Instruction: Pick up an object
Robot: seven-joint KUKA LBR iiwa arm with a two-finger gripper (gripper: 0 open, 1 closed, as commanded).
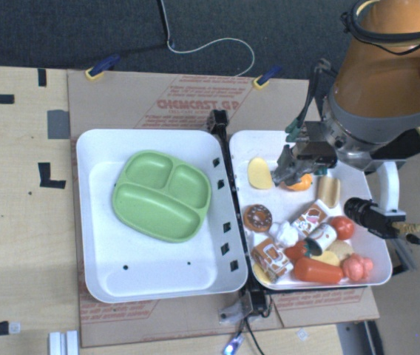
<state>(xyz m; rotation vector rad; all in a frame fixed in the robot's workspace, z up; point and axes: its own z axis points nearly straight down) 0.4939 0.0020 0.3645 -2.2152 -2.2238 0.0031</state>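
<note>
My gripper (291, 171) hangs low over the back of the right bin (384, 275), directly above a small orange toy (300, 184) that is partly hidden beneath it. A yellow piece (259, 173) lies just to the left of the gripper. A tan cylinder (328, 191) lies just to its right. Closer to the front sit a chocolate doughnut (257, 217), a small red-and-white carton (310, 218), a red tomato (341, 228), a waffle-like piece (271, 257), a red sausage (317, 272) and a pink toy (358, 266).
The left bin (92, 220) holds a green divided plate (162, 195). A black hinge strip (228, 198) runs between the two bins. The arm's grey and orange body (384, 58) looms over the right bin's back right corner. A black fitting (369, 214) juts over its right rim.
</note>
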